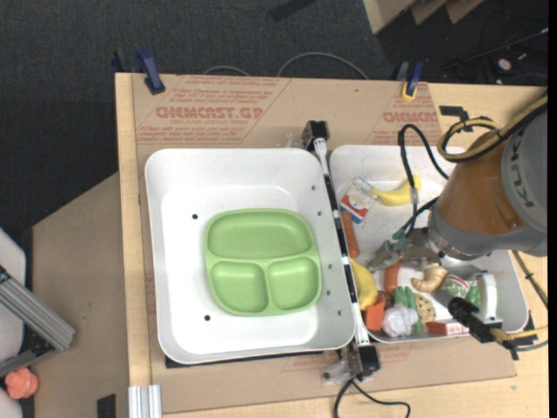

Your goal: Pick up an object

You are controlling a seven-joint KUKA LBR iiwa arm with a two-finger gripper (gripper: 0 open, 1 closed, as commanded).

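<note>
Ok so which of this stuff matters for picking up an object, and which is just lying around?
For the job:
- gripper, low over the right bin
- right bin
- toy pile in it: banana, white crumpled piece

Lying about:
- left bin
- green divided tray inside it
- blue clamp and yellow clamp on the bench's far edge

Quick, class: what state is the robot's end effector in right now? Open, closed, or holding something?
End effector: cannot be told; it sits low in the right bin among the toy food, and nothing is visibly held.
</note>
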